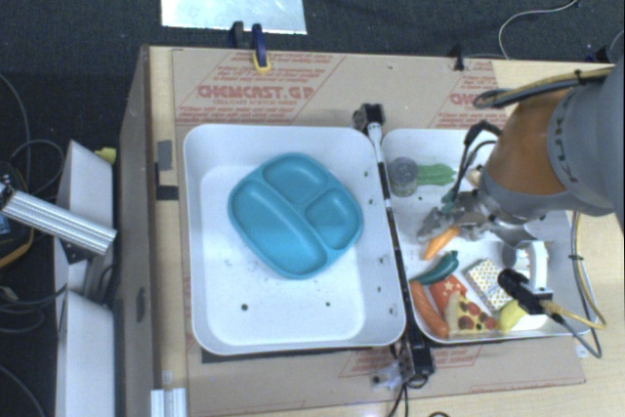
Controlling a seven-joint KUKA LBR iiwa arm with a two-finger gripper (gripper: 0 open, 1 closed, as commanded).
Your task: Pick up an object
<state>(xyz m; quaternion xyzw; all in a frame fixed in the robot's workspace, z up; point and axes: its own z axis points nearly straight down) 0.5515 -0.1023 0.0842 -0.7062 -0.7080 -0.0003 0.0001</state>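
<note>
One grey two-finger gripper (451, 222), closure indiscernible, over small orange carrot-shaped toy (439, 241); crowded green pepper toy (439, 266) at six o'clock risks a deflected grasp.

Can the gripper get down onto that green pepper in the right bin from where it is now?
Probably yes. The gripper sits just above the green pepper, nothing lies over it, but a carrot and the pizza slice crowd it closely.

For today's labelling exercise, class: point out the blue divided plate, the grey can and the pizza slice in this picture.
blue divided plate (293, 215): camera view, on the ridge between its compartments.
grey can (402, 175): camera view, on its round top.
pizza slice (467, 313): camera view, on its topped face.
</note>
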